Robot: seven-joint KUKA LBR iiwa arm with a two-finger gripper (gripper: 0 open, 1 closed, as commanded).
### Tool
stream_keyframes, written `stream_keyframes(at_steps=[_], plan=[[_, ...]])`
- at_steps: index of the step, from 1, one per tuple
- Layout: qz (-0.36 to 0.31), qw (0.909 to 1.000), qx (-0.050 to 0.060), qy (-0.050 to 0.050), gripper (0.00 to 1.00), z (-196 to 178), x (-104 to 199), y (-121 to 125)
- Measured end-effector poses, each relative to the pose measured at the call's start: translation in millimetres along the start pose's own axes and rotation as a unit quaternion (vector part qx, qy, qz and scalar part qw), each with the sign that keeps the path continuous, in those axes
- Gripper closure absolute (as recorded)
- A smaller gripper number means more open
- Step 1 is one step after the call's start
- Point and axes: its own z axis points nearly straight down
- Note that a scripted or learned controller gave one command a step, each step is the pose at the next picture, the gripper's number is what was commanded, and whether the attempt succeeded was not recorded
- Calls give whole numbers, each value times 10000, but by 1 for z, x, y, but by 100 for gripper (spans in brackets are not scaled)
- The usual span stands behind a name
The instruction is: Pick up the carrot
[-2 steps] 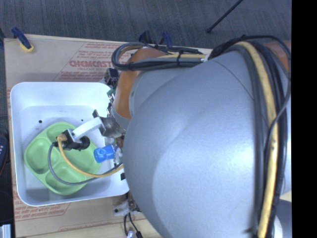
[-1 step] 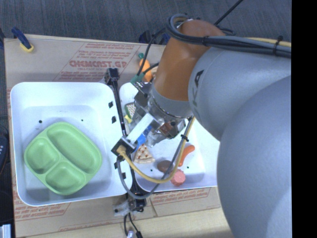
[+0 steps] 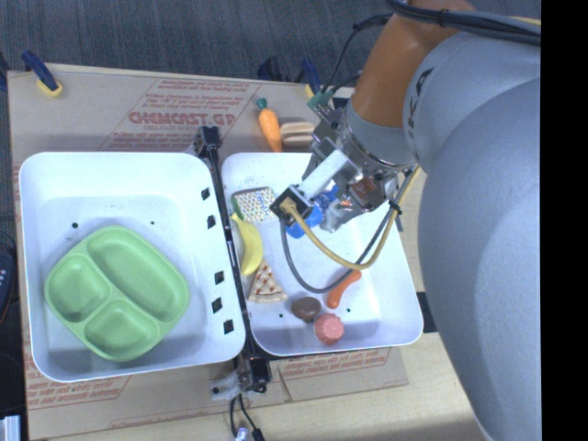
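Observation:
The carrot (image 3: 268,128), orange with a small green top, lies on the cardboard bench just beyond the far rim of the right bin (image 3: 401,278), outside the bin. My gripper (image 3: 342,206) hangs over the middle of the right bin, well in front of and to the right of the carrot, apart from it. A small blue thing (image 3: 310,220) sits right by the gripper. The wrist hides the bin floor under it.
A tan bun-like piece (image 3: 297,136) lies beside the carrot. The right bin holds a banana (image 3: 249,244), a pizza slice (image 3: 266,286), a speckled square (image 3: 253,203), a brown lump (image 3: 306,309), a pink lump (image 3: 329,329) and an orange-red curved piece (image 3: 344,288). A green divided plate (image 3: 115,292) fills the left bin.

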Motion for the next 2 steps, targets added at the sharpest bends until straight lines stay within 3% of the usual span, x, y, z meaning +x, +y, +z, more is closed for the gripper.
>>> stream_keyframes(at_steps=[1,2], plan=[[476,9989,12,-14,100,52,-18,-72],[1374,9905,0,-14,100,117,13,-131]])
